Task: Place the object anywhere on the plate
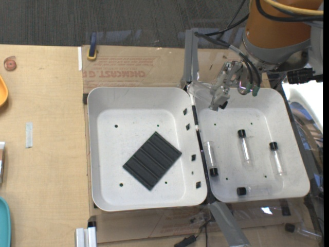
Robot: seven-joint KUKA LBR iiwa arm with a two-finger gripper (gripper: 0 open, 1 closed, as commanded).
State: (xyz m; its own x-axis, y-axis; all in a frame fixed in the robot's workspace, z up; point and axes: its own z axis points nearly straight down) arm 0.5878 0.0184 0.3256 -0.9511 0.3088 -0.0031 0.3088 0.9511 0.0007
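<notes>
The grey arm with its orange band (pixel 280 14) hangs over the far edge of the right white bin (pixel 295 153). The dark ribbed rectangular plate (pixel 152 160) lies mid-floor in the left white bin (pixel 95 138). Clear tubes with black caps (pixel 244 147) lie in the right bin. The gripper (pixel 222 94) is near its far-left corner; whether it grips anything, I cannot tell. Those round tubes could roll off the plate.

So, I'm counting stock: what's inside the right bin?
The right bin holds clear tubes with black caps: three visible full-length, a fourth at the near wall. The end effector covers its far-left corner.
</notes>
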